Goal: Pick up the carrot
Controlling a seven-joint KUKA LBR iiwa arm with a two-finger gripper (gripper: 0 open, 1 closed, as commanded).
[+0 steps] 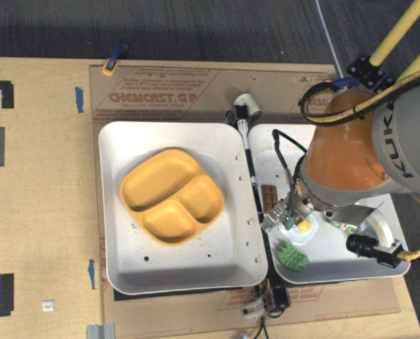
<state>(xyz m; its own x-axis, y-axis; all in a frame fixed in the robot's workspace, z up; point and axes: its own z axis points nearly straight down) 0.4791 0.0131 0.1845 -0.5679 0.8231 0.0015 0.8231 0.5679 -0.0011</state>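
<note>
Orange-banded arm (pixel 351 143) is seen over the right bin (pixel 337 267), gripper (pixel 289 216) lowered; jaw state cannot be told. No carrot can be identified. Left of that bin, a yellow divided tray (pixel 171 195) is held by the left bin (pixel 118 210) on brown cardboard (pixel 40 210).

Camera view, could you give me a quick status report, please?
Gripper low in right bin, fingers unclear. Carrot not identifiable. Green item just below gripper. Yellow divided plate in left bin.
</note>
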